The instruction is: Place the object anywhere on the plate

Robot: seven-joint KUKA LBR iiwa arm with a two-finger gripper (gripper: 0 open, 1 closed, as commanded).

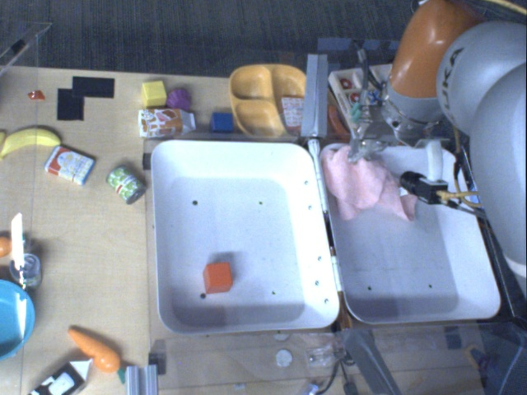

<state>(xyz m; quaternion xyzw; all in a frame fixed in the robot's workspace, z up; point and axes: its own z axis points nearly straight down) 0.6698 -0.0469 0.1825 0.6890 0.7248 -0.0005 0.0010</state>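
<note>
Currently: gripper (360, 151), upper right of frame, reaches down onto the top edge of a pink cloth (362, 186) in the right bin (428, 290); cloth bunched beneath it, seemingly for lifting. Jaw state: cannot tell. Orange block (218, 276) rests loose, lower left bin (239, 171). Blue plate (15, 319) sits at lower left edge, well apart.

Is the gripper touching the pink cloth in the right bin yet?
Touching. In the camera view the gripper meets the top edge of the pink cloth, with no gap showing between them at the right bin's upper left corner.
</note>
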